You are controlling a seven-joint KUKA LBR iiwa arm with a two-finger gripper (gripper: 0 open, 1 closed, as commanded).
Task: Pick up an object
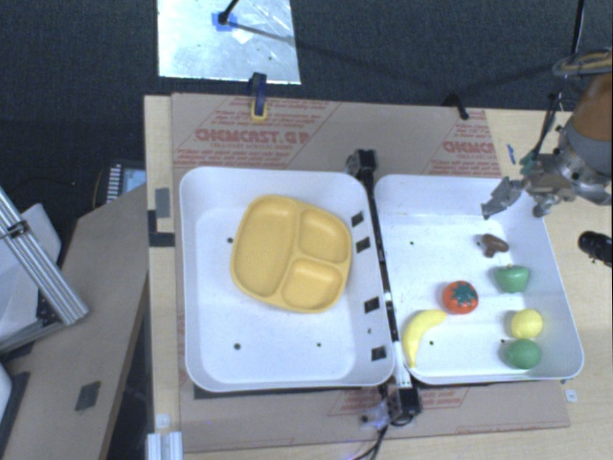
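Bins sit side by side on the bench, and going from the left, the left bin [206,353] holds a yellow plate [290,252] with three compartments, lying flat near the middle of the bin and turned a little askew. A black divider strip [375,257] runs between the two bins. The right bin [421,209] carries the loose things, all gathered in its near and right part: a yellow banana [421,333] lies curved by the bin's near left corner, just beside the divider; a red tomato [461,297] with a green top sits a little up and to the right of it; a small brown lump [493,245] rests farther back, near the middle of the bin's right half. Along the right wall, from far to near, stand a green apple [512,278], a yellow lemon [526,324] and a green lime [523,354], the last two almost touching. The gripper [518,199] hangs over the far right corner of the right bin, above and apart from the brown lump, its two fingers [498,202] spread with nothing between them. The arm [589,132] enters from the right edge.
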